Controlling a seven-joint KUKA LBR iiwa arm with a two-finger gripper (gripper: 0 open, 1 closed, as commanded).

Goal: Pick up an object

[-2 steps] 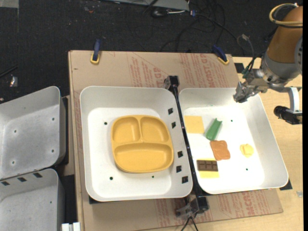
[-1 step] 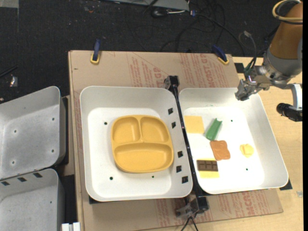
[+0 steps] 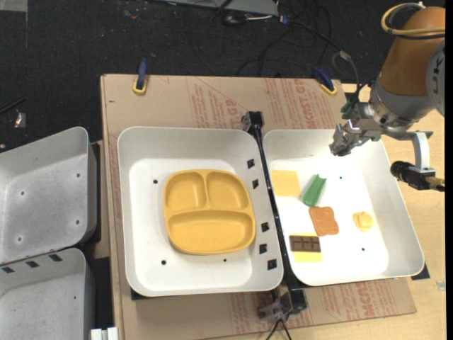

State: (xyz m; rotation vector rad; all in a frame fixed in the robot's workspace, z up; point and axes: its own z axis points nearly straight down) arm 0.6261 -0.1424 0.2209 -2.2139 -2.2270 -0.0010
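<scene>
**Arm hanging over the right bin's far edge, toy food lying below**

From where I'm standing, the grey arm with its orange band is reaching in from the right, and its gripper (image 3: 342, 144) is hovering above the far part of the right bin (image 3: 403, 222), near that bin's back wall. Whether the jaws are spread or pressed together, I cannot tell; the tip is a dark cluster from this angle. Nothing is showing between them.

The pickable pieces are all lying on the floor of the right bin, well apart from the gripper. A pale yellow square (image 3: 285, 183) is sitting nearest the divider, with a green block (image 3: 314, 190) tilted just beside it on its right. Nearer to me, an orange-brown slice (image 3: 323, 220) is lying close below the green block, and a small yellow piece (image 3: 363, 221) is resting off to its right. At the near left of the bin, a dark chocolate bar (image 3: 305, 244) is lying touching, and partly over, a light yellow slab (image 3: 307, 255).

In the left bin (image 3: 134, 190), a yellow divided plate (image 3: 209, 212) is sitting roughly in the middle, its three compartments facing up. Both bins are resting on a brown board (image 3: 212, 94), held at its far edge by two blue-and-yellow clamps (image 3: 141, 76).
</scene>
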